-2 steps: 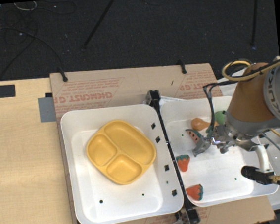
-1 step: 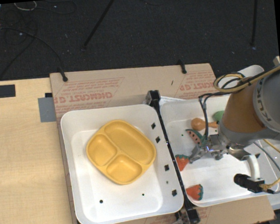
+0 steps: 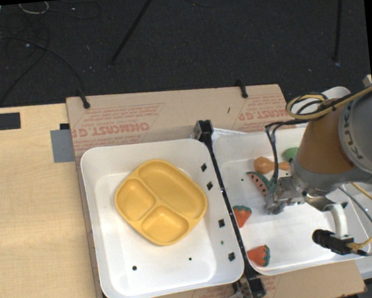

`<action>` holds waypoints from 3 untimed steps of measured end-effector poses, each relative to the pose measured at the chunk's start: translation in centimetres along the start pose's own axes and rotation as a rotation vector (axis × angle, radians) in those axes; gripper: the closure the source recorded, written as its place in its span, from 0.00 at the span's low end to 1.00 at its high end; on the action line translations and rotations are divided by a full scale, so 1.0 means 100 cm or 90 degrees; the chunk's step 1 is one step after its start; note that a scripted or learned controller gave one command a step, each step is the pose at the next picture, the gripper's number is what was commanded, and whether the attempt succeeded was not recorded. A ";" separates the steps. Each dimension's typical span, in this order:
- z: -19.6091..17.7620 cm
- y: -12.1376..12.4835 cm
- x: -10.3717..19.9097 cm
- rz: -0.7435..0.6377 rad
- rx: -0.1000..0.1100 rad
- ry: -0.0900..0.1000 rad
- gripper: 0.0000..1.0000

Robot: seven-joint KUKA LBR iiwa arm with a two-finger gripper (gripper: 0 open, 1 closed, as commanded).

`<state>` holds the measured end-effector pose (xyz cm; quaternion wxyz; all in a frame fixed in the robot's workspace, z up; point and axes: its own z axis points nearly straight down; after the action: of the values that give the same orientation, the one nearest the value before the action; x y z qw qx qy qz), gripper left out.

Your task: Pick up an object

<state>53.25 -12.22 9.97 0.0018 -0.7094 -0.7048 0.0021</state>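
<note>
My gripper (image 3: 273, 206) reaches down into the right bin (image 3: 297, 259), near its middle. Just to its upper left lies a watermelon slice (image 3: 260, 181), close to the gripper; I cannot tell whether they touch. An orange piece (image 3: 264, 164) and a green piece (image 3: 291, 154) sit further back, the green one partly hidden by the arm. A red strawberry-like toy (image 3: 242, 215) lies by the divider to the gripper's left. Another red and green toy (image 3: 258, 255) rests near the front rim.
The left bin (image 3: 120, 277) holds a yellow divided plate (image 3: 160, 201), tilted across its middle. A black divider (image 3: 221, 201) runs between the bins. The arm's grey and orange body (image 3: 328, 153) covers the right bin's right part.
</note>
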 end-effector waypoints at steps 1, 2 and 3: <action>-0.062 0.003 0.003 -0.005 -0.005 0.000 1.00; -0.124 0.003 0.006 -0.006 -0.005 0.000 1.00; -0.163 0.003 0.005 -0.005 -0.005 0.000 1.00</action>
<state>53.65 -11.67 26.28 -0.0008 -0.7066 -0.7076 -0.0005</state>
